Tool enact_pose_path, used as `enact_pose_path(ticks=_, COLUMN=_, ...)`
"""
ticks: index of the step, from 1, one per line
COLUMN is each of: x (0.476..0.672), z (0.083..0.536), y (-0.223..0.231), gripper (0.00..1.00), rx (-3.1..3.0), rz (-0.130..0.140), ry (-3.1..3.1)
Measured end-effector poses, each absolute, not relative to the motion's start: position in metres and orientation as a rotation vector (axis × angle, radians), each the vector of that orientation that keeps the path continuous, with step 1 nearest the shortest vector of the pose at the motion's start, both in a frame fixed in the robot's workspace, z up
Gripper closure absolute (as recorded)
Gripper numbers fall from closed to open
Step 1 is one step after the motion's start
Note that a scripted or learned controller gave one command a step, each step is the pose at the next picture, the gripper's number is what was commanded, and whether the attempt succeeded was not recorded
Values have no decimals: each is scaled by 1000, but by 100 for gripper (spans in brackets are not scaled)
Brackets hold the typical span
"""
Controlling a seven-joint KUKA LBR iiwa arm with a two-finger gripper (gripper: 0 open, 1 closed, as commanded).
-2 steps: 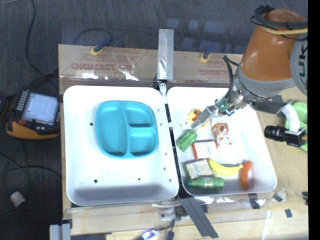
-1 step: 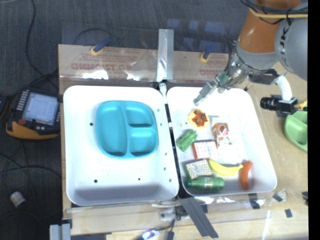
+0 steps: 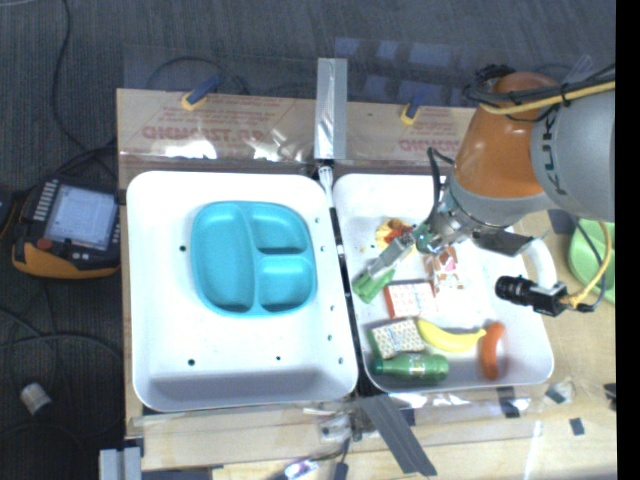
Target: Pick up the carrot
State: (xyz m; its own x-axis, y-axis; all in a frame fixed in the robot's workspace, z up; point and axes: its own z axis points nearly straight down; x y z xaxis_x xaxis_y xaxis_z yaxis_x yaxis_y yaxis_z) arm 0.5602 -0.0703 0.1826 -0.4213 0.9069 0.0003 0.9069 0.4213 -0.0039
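A blue divided tray [image 3: 252, 256] is seen in the left bin [image 3: 160, 368]. The tool [image 3: 432, 236] is positioned over the right bin's [image 3: 535, 353] clutter; its state cannot be told. The carrot [image 3: 491, 351] lies near the front right corner, beside a banana [image 3: 450, 337].

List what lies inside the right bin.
The right bin holds a carrot near its front right corner, a banana, a green bottle, a small box and more packets. The arm covers the back right part, so anything beneath it is hidden.
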Motion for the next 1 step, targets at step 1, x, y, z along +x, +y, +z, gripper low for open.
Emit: enact_pose_path(ticks=1, x=561, z=267, y=-54, gripper=0, rx=-1441, rz=4, ry=-2793)
